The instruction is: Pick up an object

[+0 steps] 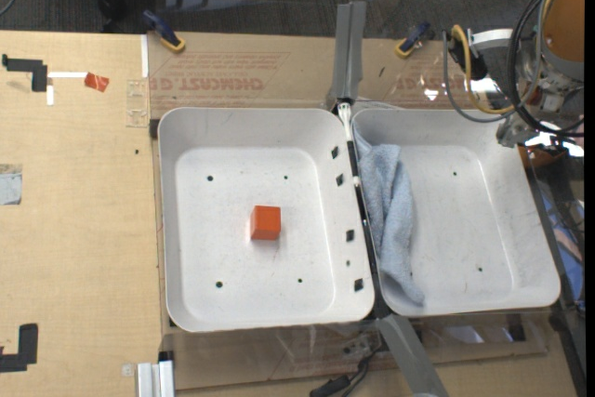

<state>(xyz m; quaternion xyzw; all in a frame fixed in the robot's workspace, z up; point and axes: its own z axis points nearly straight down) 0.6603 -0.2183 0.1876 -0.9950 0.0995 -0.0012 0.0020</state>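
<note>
Camera view shows the small orange cube (pixel 266 223) lying alone near the centre of the left white plastic bin (pixel 186 297), clear of its walls, so access from above looks unobstructed.

Only readable txt: faint reddish print on the cardboard sheet (pixel 251 70) behind the two bins, upper middle of frame. It's upside down from this cam; one word looks like "CHEMCAST", w/ a few more letters to its right, too faint to make out. A second faded print sits further right on same sheet, illegible.
</note>
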